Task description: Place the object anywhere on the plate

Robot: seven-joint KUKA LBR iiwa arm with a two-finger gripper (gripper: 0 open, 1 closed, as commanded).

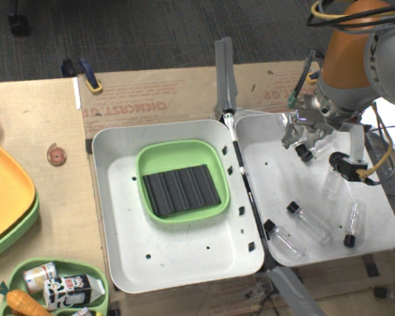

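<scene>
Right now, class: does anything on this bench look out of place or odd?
Mildly. The green plate in the left bin already bears a dark ribbed slab, slightly skewed. In the right bin, clear vials lie scattered on their sides, pointing different ways.

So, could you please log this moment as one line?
end effector: above right bin, nothing held | vials: in right bin | plate: left bin, holds dark ridged block

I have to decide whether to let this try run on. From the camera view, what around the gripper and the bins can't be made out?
- Gripper: small and dark against the right bin; whether it grips anything is unclear.
- Clear tubes: see-through on white, so their outlines and count are uncertain.
- Dark ridged block on the green plate: too little detail to identify it.
- Arm: cut off by the right edge.
</scene>
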